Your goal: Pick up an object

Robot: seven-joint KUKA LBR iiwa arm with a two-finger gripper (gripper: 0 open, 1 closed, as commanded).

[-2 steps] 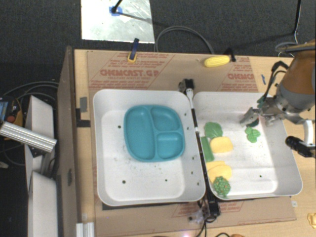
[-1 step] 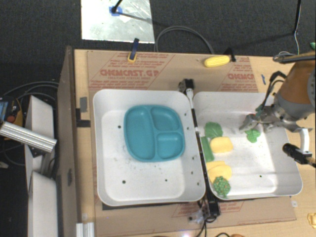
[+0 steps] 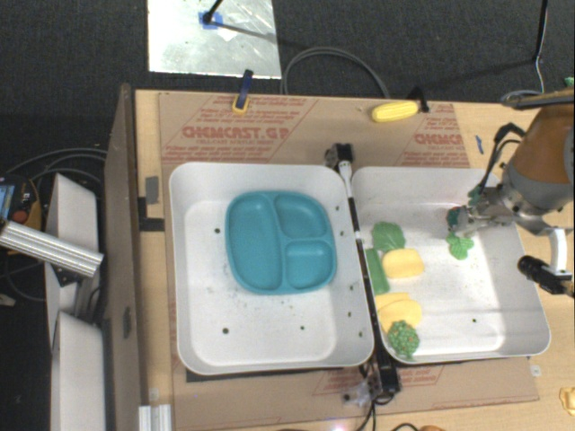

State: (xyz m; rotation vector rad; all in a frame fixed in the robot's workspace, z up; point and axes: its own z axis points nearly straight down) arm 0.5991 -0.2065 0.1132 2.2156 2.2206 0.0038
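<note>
My gripper hangs over the right part of the right bin, at the end of the grey arm with its orange band. Directly below its tip lies a small green piece, touching or nearly touching it. Along the bin's left side sit a green leafy piece, a yellow piece, a green strip, a second yellow piece and a green broccoli-like piece.
The left bin holds a blue divided plate. A black divider runs between the bins. A yellow clamp sits on the cardboard behind the right bin. A black part sticks out at the right edge.
</note>
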